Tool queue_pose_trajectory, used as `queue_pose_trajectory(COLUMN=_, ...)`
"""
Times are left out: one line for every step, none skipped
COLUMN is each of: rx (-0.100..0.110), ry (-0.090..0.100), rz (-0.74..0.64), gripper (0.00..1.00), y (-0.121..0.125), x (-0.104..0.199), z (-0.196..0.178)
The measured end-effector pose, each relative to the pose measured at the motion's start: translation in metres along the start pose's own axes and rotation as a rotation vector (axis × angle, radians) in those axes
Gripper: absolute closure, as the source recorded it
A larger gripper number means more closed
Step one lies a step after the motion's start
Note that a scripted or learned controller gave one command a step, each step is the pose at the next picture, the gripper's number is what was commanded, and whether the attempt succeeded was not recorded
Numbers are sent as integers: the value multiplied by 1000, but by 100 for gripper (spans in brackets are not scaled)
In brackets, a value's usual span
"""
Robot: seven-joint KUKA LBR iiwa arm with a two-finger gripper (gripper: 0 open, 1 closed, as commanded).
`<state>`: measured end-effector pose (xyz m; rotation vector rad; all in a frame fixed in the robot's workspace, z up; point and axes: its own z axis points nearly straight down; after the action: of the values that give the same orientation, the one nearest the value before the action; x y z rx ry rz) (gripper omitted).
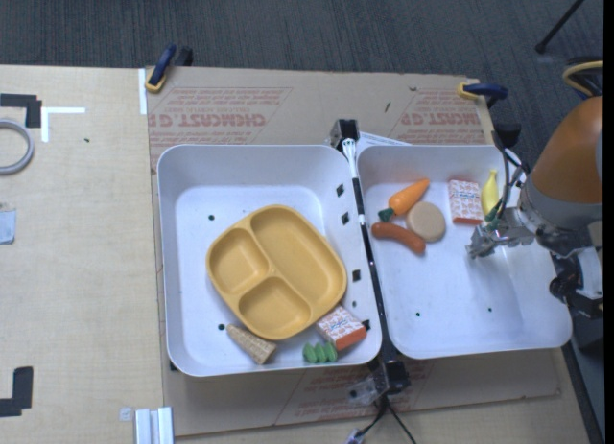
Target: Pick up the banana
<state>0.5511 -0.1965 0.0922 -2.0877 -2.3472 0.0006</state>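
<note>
One curved yellow banana (491, 193)

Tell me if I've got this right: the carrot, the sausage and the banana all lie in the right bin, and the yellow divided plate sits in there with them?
Not quite. The camera view shows the yellow divided plate in the left bin, not the right bin. The carrot, sausage and banana do lie in the right one.
</note>
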Motion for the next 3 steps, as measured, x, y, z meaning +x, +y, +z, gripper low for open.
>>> queue_pose_trajectory(rx=0, ry=0, rz=0, gripper=0, y=0, x=0, z=0)
queue_pose_trajectory(rx=-1, ry=8, rz=32, gripper=0, y=66, x=-27, z=0)
queue_pose_trajectory(rx=12, ry=19, rz=379, gripper=0, y=105, x=-29, z=2)
